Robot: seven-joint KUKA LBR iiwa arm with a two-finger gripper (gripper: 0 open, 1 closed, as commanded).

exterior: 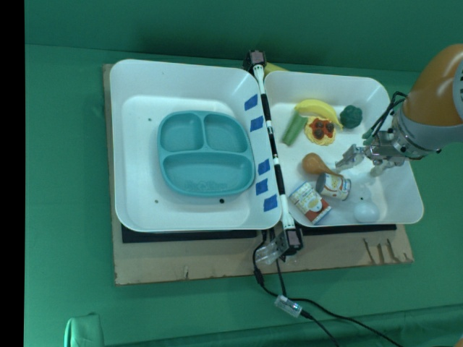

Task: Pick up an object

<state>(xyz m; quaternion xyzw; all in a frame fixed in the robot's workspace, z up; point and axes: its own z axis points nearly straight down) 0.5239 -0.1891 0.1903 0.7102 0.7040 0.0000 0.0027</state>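
Egg point(366, 211), carton point(309, 202) and can point(333, 186) lay nearest in the right bin point(405, 194). Gripper point(364, 161) hovered just above the can, fingers apart, nothing between them. Farther back sat drumstick point(314, 164), pizza point(321, 130), celery point(294, 129), banana point(317, 108) and broccoli point(351, 116); a teal divided plate point(205, 155) occupied the left bin point(137, 85).

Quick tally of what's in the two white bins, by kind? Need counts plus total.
Toy food in the right bin: 6: yellow banana, green broccoli floret, green stalk, small pizza round, brown drumstick, white egg
Packaged items: 2: small can, printed carton
Teal divided plastic plate, left bin: 1
Total: 9
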